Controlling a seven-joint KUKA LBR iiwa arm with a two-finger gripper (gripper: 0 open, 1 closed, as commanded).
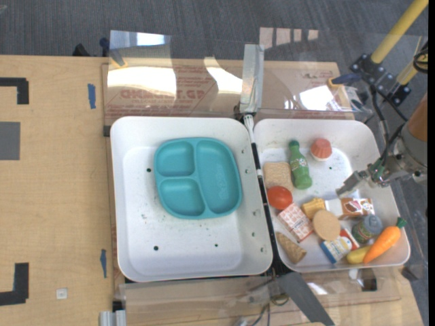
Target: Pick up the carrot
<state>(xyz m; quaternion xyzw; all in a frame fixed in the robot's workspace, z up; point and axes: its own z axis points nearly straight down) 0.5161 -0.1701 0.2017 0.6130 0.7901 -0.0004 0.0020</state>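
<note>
The carrot [382, 244] is lying in the near right corner of the right bin [363, 133], touching a yellow toy. The end effector [360, 180] is hovering farther in, spread and pinching nothing, probably because it is not yet aligned.

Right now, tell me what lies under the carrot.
The carrot lies in the right bin's near right corner, its thin end resting over a yellow fruit. Whatever else sits beneath it is covered.

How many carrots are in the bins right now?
1. The carrot lies at the right bin's near right corner, beside a yellow piece. Others could be hidden under the clutter.
</note>
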